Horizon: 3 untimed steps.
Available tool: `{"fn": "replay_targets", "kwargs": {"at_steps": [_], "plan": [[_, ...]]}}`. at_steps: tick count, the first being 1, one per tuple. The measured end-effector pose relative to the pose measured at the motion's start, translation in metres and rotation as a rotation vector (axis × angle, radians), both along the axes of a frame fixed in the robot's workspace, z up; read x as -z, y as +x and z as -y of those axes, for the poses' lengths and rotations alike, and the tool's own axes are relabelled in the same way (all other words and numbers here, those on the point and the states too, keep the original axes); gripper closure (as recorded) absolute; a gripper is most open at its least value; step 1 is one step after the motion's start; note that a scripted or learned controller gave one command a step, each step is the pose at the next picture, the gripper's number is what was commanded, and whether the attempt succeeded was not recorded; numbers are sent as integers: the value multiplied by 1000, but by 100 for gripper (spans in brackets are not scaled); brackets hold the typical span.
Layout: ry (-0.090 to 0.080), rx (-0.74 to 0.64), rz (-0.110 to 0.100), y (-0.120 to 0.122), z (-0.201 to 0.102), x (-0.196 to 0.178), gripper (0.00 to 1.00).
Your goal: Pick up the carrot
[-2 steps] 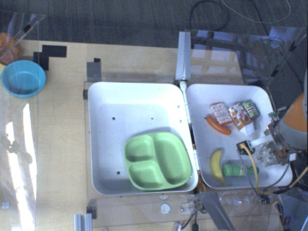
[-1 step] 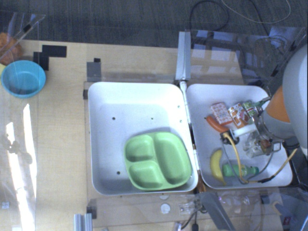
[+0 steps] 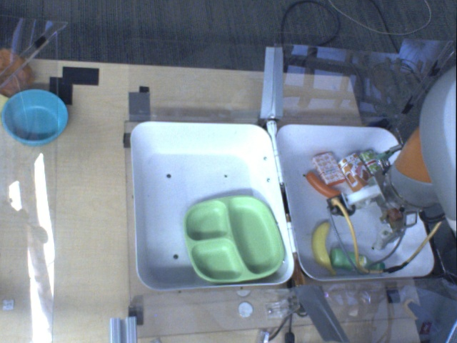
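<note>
White plastic forms the two shallow bins that lie side by side on the pale wooden bench (image 3: 86, 213), the left bin (image 3: 164, 191) the broader in this slanted view and the right bin (image 3: 300, 148) beside it, the two touching along a shared edge. Grey and rounded, the arm (image 3: 439, 127) comes in from the right over the far corner of the right bin, its orange band (image 3: 413, 161) just above the wrist. A green divided plate (image 3: 232, 238) sits in the near half of the left bin, tilted slightly. A blue bowl (image 3: 34, 116) stands well apart at the bench's far left. The gripper (image 3: 389, 224) hangs low over the right bin, with yellow and black cables looping around it; whether it is spread or pressed together cannot be told from this view. In the same bin, a banana (image 3: 322, 245) lies near the front wall, with a small green item (image 3: 341, 261) just beside it. The carrot (image 3: 321, 185), orange-red, lies toward the bin's middle, touching a red-and-white packet (image 3: 326, 166) and another snack packet (image 3: 354, 170), left of the gripper and apart from it.
</note>
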State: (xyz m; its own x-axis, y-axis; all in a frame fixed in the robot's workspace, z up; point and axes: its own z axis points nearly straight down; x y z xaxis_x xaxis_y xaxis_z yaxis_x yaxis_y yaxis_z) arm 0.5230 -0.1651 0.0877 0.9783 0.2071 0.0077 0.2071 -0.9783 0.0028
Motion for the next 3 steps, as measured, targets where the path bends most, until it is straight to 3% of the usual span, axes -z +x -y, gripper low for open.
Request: {"fn": "replay_targets", "kwargs": {"at_steps": [1, 2, 3], "plan": [[2, -196, 6, -31, -85, -1, 0], [0, -198, 14, -28, -85, -13, 100], [-3, -7, 4, 30, -23, -1, 100]]}}
